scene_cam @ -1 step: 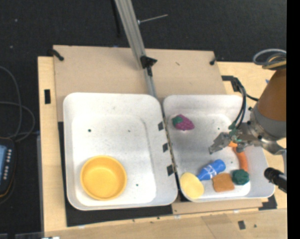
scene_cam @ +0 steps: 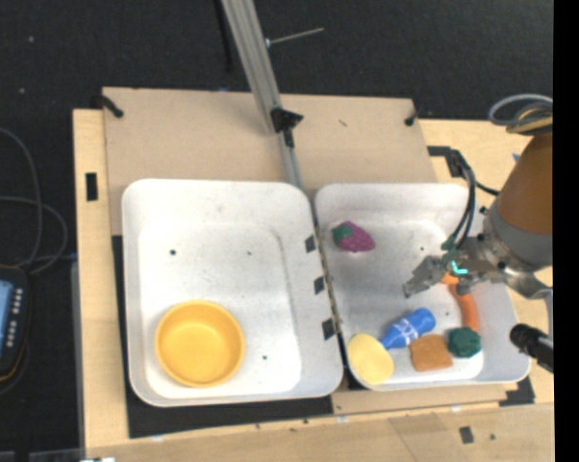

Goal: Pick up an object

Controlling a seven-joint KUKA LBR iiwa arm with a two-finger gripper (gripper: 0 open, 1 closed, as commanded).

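Over the right bin [scene_cam: 386,200], pickup not yet done: gripper [scene_cam: 434,275] poised above bare floor, seemingly spread open with nothing between its fingers, the blue bottle [scene_cam: 408,329], carrot [scene_cam: 468,309], purple fruit [scene_cam: 352,238] and other pieces lying loose below.

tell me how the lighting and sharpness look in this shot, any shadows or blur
Camera view: even, soft overhead light, no harsh glare on the white bins; a faint grey shadow spreads across the right bin floor beneath the gripper; the whole frame is slightly soft, so the purple object shows little texture.
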